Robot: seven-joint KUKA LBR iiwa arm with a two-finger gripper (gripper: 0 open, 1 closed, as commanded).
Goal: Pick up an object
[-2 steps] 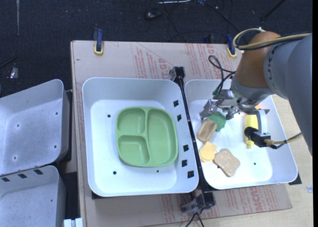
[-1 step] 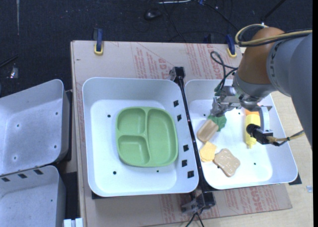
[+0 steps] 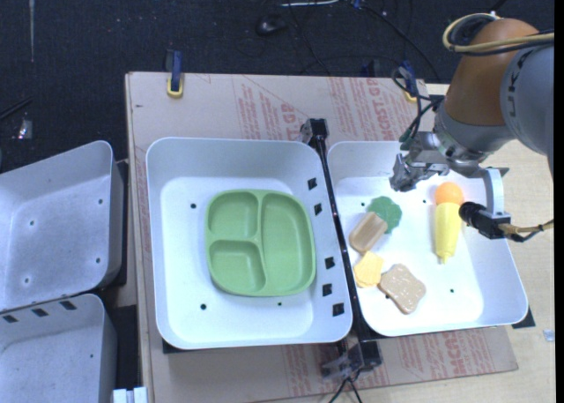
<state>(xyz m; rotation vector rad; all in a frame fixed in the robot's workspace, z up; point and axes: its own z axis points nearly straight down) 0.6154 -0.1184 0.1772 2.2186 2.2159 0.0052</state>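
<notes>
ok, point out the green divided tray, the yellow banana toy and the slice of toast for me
green divided tray (image 3: pixel 261 243), camera view, on the ridge between its compartments.
yellow banana toy (image 3: pixel 446 230), camera view, on the middle of its body.
slice of toast (image 3: pixel 403 287), camera view, on its flat top face.

A green three-compartment tray lies flat in the left white bin, on a cardboard-covered bench with a yellow clamp at its far edge.
</notes>
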